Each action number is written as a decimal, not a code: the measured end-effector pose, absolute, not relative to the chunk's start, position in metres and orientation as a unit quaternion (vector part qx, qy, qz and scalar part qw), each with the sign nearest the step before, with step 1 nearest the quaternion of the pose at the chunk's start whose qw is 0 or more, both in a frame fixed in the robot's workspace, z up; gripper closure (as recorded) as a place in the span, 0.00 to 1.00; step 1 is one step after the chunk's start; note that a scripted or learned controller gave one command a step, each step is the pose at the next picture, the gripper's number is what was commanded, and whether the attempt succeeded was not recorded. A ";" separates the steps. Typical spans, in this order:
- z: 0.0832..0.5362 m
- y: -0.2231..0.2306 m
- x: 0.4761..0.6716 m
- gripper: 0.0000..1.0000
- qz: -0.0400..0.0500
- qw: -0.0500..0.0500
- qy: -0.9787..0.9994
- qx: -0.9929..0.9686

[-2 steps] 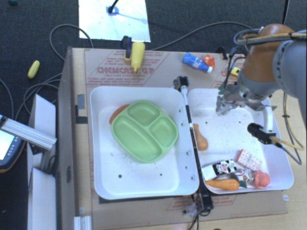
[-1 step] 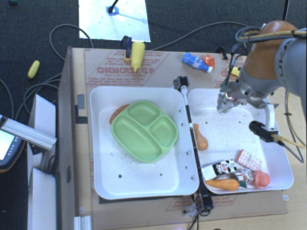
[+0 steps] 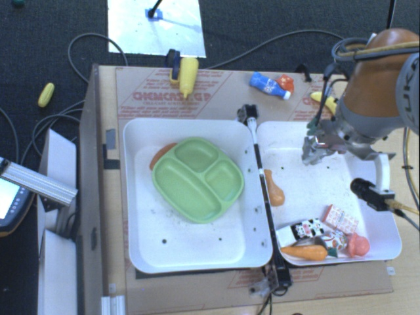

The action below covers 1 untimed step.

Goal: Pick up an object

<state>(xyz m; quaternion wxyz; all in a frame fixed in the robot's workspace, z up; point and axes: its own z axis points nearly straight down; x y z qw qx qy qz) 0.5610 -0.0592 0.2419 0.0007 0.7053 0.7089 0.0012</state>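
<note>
My gripper [image 3: 314, 152] hangs over the upper middle of the right bin [image 3: 289, 136], with nothing visible between its fingers. Along that bin's front edge lie a carrot-like orange piece [image 3: 308, 252], a black-and-white spotted item [image 3: 307, 229], a red-and-white patterned packet [image 3: 341, 219] and a pink lump [image 3: 358, 245]. An orange, pear-shaped piece [image 3: 272, 190] rests against the right bin's left wall. The left bin [image 3: 144, 241] holds a green divided plate [image 3: 198, 178] with something orange [image 3: 159, 156] poking out beneath its upper left edge.
On the cardboard behind the bins lie a yellow item with a blue clamp [image 3: 184, 73], a blue bottle with an orange end [image 3: 271, 84] and a yellow piece [image 3: 321, 98]. A small yellow object [image 3: 45, 94] lies on the dark floor at left.
</note>
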 end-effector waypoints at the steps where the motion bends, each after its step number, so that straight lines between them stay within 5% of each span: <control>1: 0.241 -0.059 0.561 0.00 0.001 0.000 0.708 0.706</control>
